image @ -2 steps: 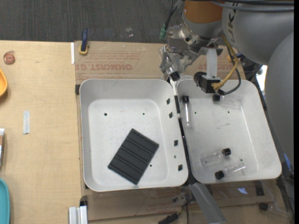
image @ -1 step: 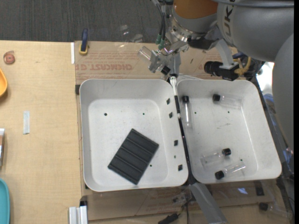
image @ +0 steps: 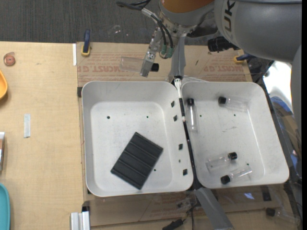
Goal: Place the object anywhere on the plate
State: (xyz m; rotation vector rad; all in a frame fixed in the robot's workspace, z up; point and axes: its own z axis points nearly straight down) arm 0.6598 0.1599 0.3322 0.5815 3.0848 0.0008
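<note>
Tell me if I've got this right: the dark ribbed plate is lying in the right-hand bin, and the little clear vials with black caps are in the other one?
Not quite. The camera view shows the dark ribbed plate lying in the left-hand bin, tilted at an angle. The little clear vials with black caps are in the other one, the right-hand bin; four of them lie there.

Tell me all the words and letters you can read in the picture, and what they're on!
"UK": big dark letters on the grey robot arm, cut off at the edge.
Red printing along the cardboard sheet behind the bins: upside down and too blurred to read.
</note>
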